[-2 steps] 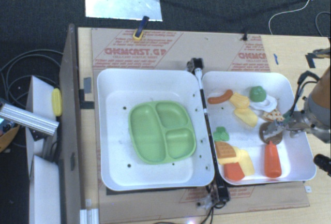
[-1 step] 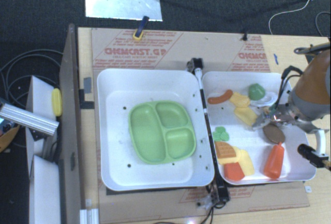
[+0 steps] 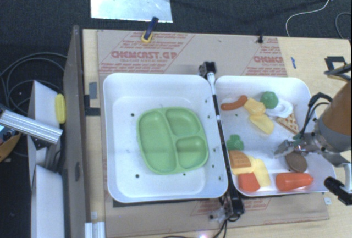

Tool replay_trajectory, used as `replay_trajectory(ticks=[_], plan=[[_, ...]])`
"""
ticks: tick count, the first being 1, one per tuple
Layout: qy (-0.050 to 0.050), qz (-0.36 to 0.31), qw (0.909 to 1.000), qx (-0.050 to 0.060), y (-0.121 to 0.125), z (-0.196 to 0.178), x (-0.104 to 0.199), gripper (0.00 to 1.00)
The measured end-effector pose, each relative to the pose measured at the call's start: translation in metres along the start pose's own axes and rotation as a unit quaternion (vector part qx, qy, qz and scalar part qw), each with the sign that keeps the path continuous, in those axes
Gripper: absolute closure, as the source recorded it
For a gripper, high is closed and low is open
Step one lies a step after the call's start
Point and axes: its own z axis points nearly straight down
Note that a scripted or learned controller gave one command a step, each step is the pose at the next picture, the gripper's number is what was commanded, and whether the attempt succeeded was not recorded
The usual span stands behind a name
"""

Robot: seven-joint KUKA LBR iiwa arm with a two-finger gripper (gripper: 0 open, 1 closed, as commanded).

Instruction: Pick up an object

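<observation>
Right bin [image 3: 301,87], gripper [image 3: 290,147] blurred over brown disc [image 3: 297,162]

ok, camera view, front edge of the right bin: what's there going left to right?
Red block → yellow piece → orange carrot-like piece. The brown round piece sits just behind the carrot, under the gripper, so I leave it out of the order.

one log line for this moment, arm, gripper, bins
arm: over right bin from right | gripper: low beside brown round piece, nothing seen held | left bin: green divided tray
</observation>
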Motion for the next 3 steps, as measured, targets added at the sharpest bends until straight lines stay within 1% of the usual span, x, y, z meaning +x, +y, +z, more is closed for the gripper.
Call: replay_trajectory(ticks=[1,2,3], plan=[[0.003,-0.007,1.0000,0.000,0.070,-0.073,0.070,0.00],[0.003,-0.004,1.0000,0.004,0.108,-0.079,0.076,0.00],[0.004,-0.001,1.0000,0.008,0.106,-0.027,0.074,0.00]])
